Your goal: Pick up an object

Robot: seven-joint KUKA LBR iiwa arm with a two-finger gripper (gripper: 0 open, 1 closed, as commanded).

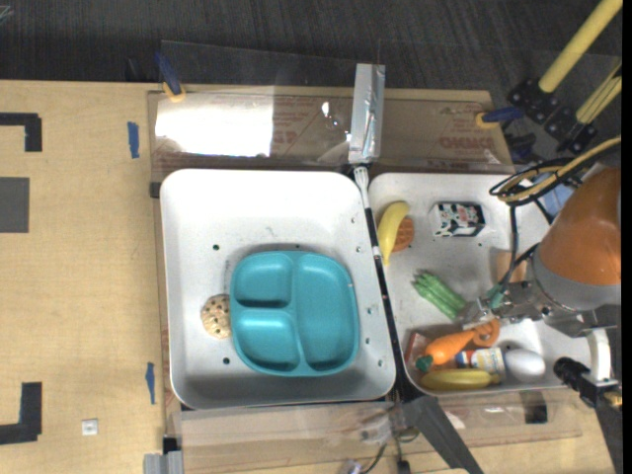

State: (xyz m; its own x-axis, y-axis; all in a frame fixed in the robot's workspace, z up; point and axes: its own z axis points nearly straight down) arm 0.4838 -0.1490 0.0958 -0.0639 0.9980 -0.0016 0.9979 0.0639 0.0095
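My pincer (497,304) hangs low over the near right part of the right-hand white bin (472,188), just above the orange carrot-shaped toy (452,346); I cannot tell how it is set. The carrot toy lies at the bin's near edge, with a yellow banana-shaped toy (456,379) just below it and a white plastic bottle (515,363) beside both. A green ridged vegetable toy (437,293) lies left of my wrist. Farther back sit a second yellow banana toy (392,227) against the dividing wall and a small black-and-white cow figure (458,219). The left-hand white bin (197,205) bears a teal divided plate (294,310) and, touching its left rim, a speckled round cookie (215,315).
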